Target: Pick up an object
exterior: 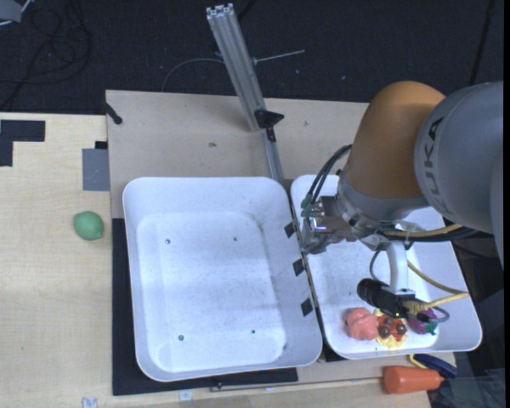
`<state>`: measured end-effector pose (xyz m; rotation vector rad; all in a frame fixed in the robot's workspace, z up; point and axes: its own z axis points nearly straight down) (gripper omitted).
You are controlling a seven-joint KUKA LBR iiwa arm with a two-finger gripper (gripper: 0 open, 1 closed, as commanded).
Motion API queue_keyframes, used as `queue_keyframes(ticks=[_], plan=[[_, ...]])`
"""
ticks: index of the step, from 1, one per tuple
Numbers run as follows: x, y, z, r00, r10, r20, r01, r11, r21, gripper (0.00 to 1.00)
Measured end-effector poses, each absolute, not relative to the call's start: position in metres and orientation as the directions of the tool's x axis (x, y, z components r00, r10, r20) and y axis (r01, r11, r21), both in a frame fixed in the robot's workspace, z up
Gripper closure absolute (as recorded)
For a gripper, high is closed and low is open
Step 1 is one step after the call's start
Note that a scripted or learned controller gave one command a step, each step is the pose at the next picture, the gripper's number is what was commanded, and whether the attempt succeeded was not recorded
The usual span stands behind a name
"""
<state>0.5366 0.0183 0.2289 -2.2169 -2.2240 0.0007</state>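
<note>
Green and round, a small ball (88,225) sits on the pale wooden counter (34,296), well to the left of the right-hand shallow white plastic bin (456,308) and beyond the left-hand white bin (208,279) that stands beside it. Over the right-hand bin's left wall hangs the grey arm's pincer (317,228). Whether it is open or closed I cannot tell from this angle, and I see nothing in its hold. The likely targets lie in the near part of the right-hand bin: a soft-looking salmon-pink lump (359,323) and, touching its right side, a small tangle of red, yellow and purple pieces (397,330). An orange tapered object (410,379) lies on the counter just outside that bin's near rim. To pick well, I judge the pincer should travel from the wall toward the pink lump, centre over it, and come down clear of the tangle, so that it closes on one thing alone.
</note>
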Motion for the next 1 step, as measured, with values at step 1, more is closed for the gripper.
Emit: queue_keyframes(ticks=[1], plan=[[0.532,0.0727,0.2192,-0.004,1.0,0.001,1.0,0.004,-0.001,1.0]])
